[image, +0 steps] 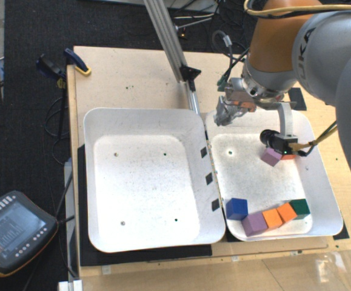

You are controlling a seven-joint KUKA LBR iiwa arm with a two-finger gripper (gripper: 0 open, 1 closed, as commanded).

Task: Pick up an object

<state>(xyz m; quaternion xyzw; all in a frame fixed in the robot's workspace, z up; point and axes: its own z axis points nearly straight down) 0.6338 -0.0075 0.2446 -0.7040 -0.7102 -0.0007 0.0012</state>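
White left bin and right bin sit side by side on the table. The gripper hangs over the right bin's far left corner; I cannot tell if it is open or closed. Along that bin's near edge run a blue cube, purple block, orange block and green block. A second purple block lies apart, farther back.

Lighting bright, diffuse, from overhead. Left bin and right bin near overexposure, speckled surface still legible. Shadows soft and short. Arm at 2 o'clock slightly out of focus. Washed-out, smeared patch at 5 o'clock. Floor at 10 o'clock dark, detail lost
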